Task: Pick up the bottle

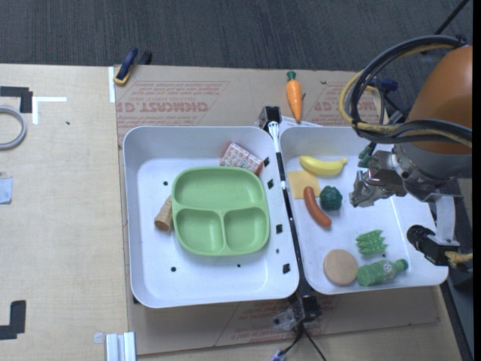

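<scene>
The left white bin (143, 262) holds a green three-compartment plastic plate (221, 210). The right white bin (421, 277) holds a yellow banana (323, 165), among other items. The green plastic bottle (382, 271) lies at its near edge, well apart from the claw (366, 189); I cannot tell the claw's state.

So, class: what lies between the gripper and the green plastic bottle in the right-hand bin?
In the camera view, the ridged green pea pod lies between the gripper and the green plastic bottle.
</scene>
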### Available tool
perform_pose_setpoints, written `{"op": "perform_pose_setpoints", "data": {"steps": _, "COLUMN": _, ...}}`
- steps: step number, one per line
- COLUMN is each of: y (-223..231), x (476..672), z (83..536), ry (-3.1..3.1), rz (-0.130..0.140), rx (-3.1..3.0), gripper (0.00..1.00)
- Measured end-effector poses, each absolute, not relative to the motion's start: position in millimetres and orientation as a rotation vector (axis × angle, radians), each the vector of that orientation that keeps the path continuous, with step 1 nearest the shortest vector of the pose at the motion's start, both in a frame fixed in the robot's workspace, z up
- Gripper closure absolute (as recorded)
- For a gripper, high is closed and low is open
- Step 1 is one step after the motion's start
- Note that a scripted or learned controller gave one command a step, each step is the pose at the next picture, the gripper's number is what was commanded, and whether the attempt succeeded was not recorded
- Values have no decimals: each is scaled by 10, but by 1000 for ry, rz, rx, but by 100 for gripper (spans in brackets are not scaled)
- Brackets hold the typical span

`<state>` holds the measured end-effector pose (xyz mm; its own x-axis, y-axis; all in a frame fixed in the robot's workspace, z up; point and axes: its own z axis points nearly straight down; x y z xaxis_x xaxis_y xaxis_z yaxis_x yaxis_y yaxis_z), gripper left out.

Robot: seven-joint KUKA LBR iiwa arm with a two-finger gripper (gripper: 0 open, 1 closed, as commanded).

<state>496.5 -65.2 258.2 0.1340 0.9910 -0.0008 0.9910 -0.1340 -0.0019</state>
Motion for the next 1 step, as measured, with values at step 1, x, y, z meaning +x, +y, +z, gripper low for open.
{"op": "perform_pose_setpoints", "data": {"steps": 1, "y": 149, "x": 4770, "z": 2163, "ry": -2038, "rz": 4, "rx": -2389, "gripper": 100}}
